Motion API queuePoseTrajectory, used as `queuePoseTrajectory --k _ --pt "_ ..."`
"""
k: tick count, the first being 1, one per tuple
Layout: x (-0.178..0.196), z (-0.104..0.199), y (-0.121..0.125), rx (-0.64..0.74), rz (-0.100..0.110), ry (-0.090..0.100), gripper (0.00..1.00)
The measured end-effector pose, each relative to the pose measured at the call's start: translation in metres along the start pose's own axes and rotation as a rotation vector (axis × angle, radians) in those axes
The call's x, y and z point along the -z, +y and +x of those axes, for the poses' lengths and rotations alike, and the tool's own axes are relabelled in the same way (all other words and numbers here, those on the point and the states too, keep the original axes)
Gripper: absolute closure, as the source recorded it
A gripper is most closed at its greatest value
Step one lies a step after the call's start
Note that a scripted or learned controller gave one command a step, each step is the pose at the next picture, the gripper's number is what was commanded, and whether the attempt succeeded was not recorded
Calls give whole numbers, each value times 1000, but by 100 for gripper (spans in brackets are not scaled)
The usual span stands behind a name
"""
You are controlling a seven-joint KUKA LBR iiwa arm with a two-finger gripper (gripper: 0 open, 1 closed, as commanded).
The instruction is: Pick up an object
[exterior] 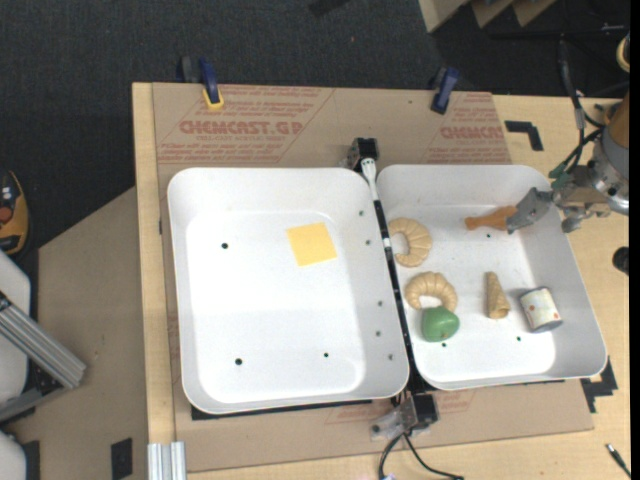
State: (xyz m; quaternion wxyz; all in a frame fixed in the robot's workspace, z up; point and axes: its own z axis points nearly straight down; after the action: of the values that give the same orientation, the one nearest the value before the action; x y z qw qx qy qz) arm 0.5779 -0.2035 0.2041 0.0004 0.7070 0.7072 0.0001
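Observation:
My gripper (pixel 548 215) hangs over the far right part of the right bin (pixel 470 180). It is open, with nothing between its fingers. Its left fingertip (pixel 524 214) is next to the right end of an orange carrot-like piece (pixel 489 221); I cannot tell whether they touch. Lower in the same bin lie two tan croissant-shaped pieces (pixel 411 240) (pixel 431 290), a green lump (pixel 438 325), a tan cone (pixel 496 295) and a small white cylinder (pixel 541 308). A flat yellow square (pixel 311 244) lies in the left bin (pixel 190 298).
The two bins meet at a black divider (pixel 385 258) in the middle. They rest on a brown cardboard sheet (pixel 300 118) held by blue clamps (pixel 208 80) (pixel 444 88) at the far edge. Cables (pixel 580 138) run down beside the arm at the right.

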Motion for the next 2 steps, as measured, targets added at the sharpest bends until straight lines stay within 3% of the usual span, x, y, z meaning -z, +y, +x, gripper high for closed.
queuePoseTrajectory --k 1,2 --pt "-110 45 -16 2 13 6 0" --pt "-120 107 19 4 -3 -2 0"
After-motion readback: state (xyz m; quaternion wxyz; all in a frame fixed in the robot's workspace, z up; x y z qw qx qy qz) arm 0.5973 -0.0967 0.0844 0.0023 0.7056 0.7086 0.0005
